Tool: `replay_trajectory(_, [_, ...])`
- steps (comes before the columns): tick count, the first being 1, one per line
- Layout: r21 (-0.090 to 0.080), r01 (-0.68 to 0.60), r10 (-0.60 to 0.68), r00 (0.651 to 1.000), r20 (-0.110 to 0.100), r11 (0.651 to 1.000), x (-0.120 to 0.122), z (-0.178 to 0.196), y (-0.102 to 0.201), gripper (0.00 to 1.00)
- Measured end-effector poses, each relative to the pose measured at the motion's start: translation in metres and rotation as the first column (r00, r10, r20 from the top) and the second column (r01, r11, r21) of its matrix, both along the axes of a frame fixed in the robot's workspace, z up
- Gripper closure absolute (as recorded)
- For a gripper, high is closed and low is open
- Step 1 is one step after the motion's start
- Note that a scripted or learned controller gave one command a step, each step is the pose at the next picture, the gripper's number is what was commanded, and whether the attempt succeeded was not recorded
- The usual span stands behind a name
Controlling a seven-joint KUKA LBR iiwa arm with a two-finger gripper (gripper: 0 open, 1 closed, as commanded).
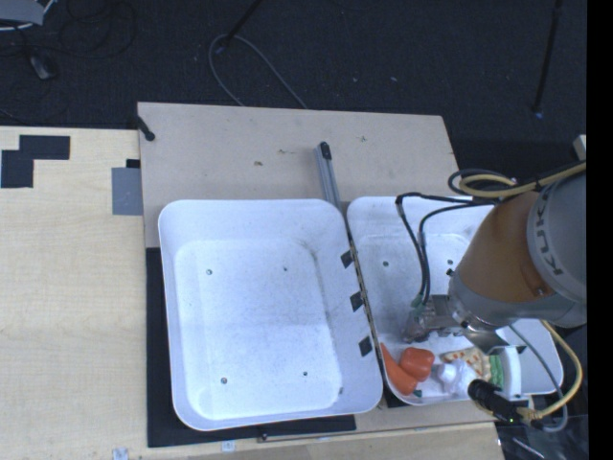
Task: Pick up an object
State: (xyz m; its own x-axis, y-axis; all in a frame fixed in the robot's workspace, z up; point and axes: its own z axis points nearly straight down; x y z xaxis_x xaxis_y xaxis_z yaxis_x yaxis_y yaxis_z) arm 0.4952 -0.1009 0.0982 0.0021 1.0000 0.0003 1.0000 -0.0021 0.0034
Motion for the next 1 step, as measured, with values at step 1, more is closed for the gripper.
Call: replay_trajectory(1, [0.002, -0.009, 0.009, 1.0, 0.004, 1.0, 0.0008, 0.0921, 0.0762, 1.0])
